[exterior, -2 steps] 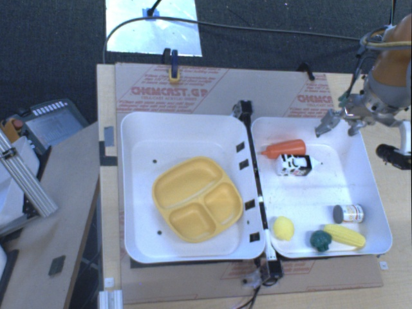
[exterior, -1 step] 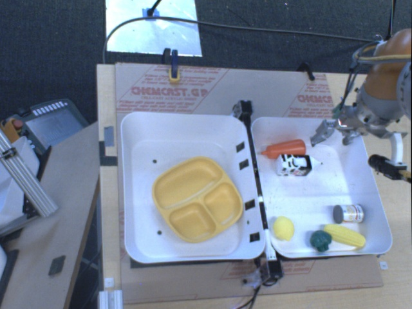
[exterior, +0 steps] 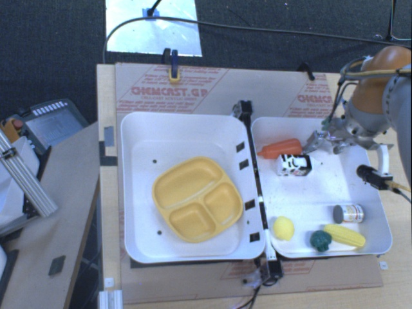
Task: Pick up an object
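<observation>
Here the desk (exterior: 109, 172) carries two white bins. The left bin (exterior: 138, 134) holds one yellow tray (exterior: 196, 198) with three compartments. The right bin (exterior: 322, 201) holds six things: one orange carrot (exterior: 279, 148), one black-and-white box (exterior: 294, 165) just beside it, one small can (exterior: 348, 213), one yellow lemon (exterior: 283, 227), one green broccoli (exterior: 320, 239) and one corn cob (exterior: 345, 235). The claw (exterior: 325, 140) is over the right bin's far side, near the carrot; I cannot tell its state. The sheet under the bins reads "CHEMCAST GP" (exterior: 168, 91).
</observation>
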Robot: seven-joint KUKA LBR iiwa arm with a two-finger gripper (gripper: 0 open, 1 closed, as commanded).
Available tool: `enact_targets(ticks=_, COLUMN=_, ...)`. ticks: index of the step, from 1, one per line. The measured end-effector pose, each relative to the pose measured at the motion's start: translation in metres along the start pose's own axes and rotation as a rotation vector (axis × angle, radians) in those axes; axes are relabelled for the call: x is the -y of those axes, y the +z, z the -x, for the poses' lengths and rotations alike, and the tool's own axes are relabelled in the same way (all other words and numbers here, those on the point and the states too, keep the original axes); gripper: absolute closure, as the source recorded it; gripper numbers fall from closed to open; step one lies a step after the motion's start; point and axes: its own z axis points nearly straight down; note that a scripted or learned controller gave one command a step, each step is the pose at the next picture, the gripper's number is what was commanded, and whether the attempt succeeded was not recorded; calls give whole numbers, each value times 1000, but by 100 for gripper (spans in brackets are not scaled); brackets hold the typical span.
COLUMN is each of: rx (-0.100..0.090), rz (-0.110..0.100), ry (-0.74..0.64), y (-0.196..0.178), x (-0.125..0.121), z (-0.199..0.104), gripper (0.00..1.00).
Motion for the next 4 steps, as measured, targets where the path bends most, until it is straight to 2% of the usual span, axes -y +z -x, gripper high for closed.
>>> enact_targets(ticks=1, rx=3, rz=7, ry=-3, y=-15, x=-2, z=0, gripper=100)
enact_targets(ticks=3, rx=2, rz=8, ry=-1, y=-136, x=-4, z=1, gripper=100)
enact_targets(ticks=4, rx=1, rz=2, ry=-1, y=-112, x=-5, z=1, gripper=100)
